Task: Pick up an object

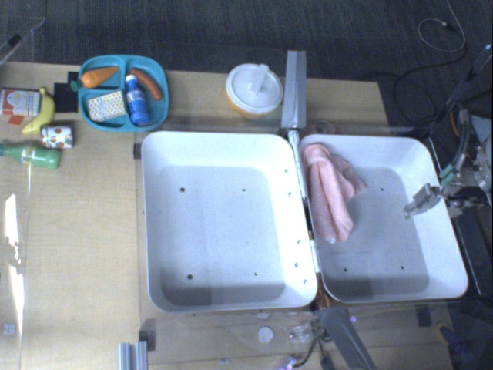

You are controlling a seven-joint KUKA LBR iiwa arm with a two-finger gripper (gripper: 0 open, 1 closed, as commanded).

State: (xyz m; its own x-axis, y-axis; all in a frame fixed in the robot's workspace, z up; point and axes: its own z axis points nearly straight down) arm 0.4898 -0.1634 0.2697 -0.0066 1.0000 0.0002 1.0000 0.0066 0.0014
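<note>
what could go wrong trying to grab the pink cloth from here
The pink cloth lies bunched against the right bin's left wall, so the fingers may hit the wall or the divider. It is soft and may slip out, or only a fold may lift. The gripper sits near the opposite rim, so it has the whole bin to cross.

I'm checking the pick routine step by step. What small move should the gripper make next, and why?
Probably shift the gripper toward the pink cloth. The gripper sits near the right bin's right edge, well apart from the cloth, which lies along that bin's left wall and looks like the nearest thing to pick.
</note>
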